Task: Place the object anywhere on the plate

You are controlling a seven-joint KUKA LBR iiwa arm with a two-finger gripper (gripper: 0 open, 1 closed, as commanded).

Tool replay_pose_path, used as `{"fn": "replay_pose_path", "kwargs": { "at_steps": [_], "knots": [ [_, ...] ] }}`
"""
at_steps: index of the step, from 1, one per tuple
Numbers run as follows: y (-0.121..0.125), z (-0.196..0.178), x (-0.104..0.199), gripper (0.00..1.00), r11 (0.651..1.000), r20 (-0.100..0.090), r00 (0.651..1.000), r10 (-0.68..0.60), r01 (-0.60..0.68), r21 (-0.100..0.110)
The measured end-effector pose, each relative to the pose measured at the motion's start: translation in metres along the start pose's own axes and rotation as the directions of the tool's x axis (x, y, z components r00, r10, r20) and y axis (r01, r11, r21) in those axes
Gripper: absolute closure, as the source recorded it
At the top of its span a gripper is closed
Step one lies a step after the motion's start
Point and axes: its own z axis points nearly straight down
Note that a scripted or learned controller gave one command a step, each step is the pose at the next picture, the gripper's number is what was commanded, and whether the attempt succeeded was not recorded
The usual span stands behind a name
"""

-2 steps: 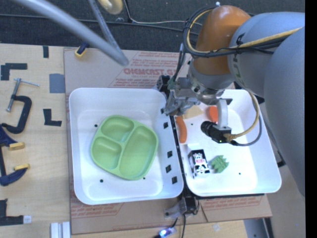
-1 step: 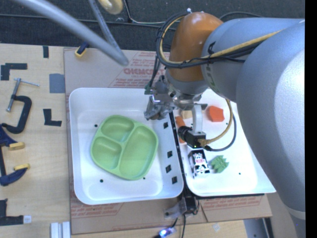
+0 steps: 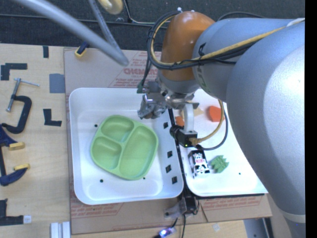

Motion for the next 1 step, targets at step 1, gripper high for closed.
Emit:
{"fn": "replay_pose_path", "kwargs": {
  "at_steps": [1],
  "knots": [
    [0.0099, -0.0175, -0.0011, 1.00, 1.000, -0.001, 1.000, 0.000, 0.000, -0.002]
  ]
}}
